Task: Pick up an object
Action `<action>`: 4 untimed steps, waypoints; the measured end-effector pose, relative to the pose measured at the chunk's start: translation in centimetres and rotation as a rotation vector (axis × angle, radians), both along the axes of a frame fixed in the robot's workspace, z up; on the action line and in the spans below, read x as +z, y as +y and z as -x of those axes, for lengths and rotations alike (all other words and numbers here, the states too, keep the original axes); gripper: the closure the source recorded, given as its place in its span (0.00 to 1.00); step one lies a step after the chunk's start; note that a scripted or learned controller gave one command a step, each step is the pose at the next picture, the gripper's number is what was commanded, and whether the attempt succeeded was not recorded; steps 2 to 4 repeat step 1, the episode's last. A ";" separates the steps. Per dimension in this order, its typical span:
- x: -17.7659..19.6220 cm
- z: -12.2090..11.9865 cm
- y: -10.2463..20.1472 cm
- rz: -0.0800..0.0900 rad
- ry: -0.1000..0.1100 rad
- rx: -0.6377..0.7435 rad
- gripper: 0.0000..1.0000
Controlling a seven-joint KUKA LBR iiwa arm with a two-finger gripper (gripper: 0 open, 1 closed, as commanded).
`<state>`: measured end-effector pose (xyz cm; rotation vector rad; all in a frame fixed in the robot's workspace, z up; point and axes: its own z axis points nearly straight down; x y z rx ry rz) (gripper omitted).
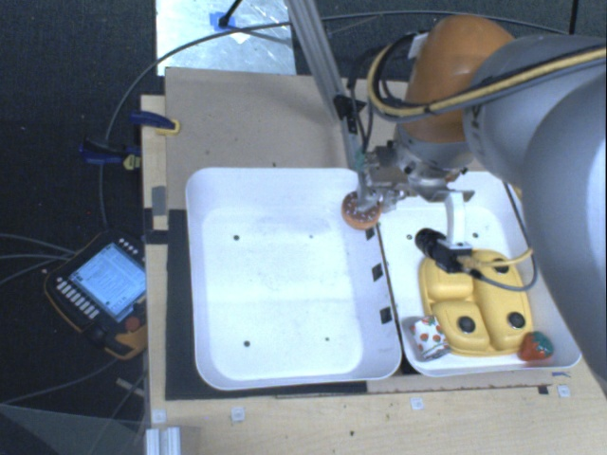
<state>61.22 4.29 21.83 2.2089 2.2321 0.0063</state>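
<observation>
Seen from above at a slant, two shallow white bins sit side by side on a bench; the left bin [275, 292] has a pale floor marked with a few small dark dots; the right bin [493, 218] is partly covered by the grey arm [541, 131], which reaches in from the right with its orange band above the wrist.

The gripper [366, 200] hangs over the far end of the strip where the two bins meet; whether it is open or closed, and whether it grips anything, cannot be told from this angle.

Directly under the gripper, touching or almost touching it, is a small brown disc [358, 216]; it sits at the far right corner of the left bin, just beside the shared rim; it looks round, with its flat face turned up toward the camera, so no long axis or pointing direction can be made out.

In the right bin lies a yellow moulded toy [474, 303] with black spots; its long axis runs from the far left toward the near right of that bin; just beside its near left end is a small white piece with red spots [427, 337]; at its near right end, in the bin's corner, is a small red and green piece [536, 346].

On the dark floor, left of the bench, lies a handheld control pendant [100, 287] with a lit screen.
</observation>
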 end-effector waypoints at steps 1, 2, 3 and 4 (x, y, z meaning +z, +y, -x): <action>1.0 -1.1 6.2 -0.001 0.000 0.000 1.00; 1.0 -1.1 6.2 -0.001 0.000 0.000 1.00; 1.0 -1.1 6.2 -0.001 0.000 0.000 1.00; 1.0 -1.1 6.2 -0.001 0.000 0.000 1.00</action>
